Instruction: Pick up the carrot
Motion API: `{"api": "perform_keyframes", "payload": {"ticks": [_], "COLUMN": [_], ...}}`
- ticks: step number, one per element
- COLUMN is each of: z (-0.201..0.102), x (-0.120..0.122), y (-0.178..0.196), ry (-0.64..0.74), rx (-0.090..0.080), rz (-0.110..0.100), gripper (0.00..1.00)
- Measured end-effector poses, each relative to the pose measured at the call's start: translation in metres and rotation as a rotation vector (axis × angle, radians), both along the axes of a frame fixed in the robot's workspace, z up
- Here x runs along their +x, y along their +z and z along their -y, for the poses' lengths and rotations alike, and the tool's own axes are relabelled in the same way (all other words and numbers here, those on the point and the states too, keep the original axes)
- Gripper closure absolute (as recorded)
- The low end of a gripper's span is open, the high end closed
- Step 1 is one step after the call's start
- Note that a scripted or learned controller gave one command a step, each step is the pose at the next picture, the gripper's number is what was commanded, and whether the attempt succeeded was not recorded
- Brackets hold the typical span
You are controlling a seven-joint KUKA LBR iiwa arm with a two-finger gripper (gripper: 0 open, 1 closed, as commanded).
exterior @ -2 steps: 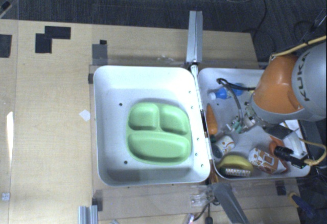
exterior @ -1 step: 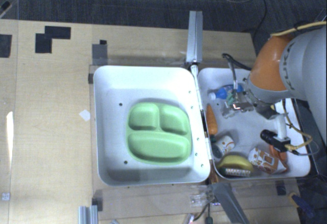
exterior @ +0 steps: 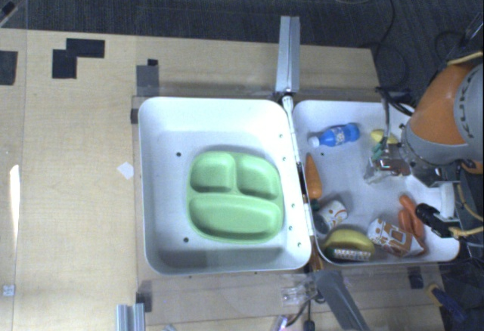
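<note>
Here, in the camera view, the carrot lies lengthwise against the left wall of the right bin, well left of the gripper; how its tool end is set I cannot tell; the carrot looks light, stiff and smooth, likely best pinched across its middle; counted: two bins, one green tray in the left bin, one blue bottle, one banana.
</note>
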State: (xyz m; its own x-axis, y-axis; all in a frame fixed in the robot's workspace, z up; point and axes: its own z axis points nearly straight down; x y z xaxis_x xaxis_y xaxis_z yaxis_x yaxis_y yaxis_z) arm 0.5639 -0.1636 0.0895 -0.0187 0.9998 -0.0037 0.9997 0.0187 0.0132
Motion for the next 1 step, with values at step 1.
{"api": "perform_keyframes", "payload": {"ticks": [1], "z": [0.0443], "x": [-0.0403], "y": [-0.0001], "ry": [0.050], "rx": [-0.003], "rz": [0.000], "gripper": [1.00]}}
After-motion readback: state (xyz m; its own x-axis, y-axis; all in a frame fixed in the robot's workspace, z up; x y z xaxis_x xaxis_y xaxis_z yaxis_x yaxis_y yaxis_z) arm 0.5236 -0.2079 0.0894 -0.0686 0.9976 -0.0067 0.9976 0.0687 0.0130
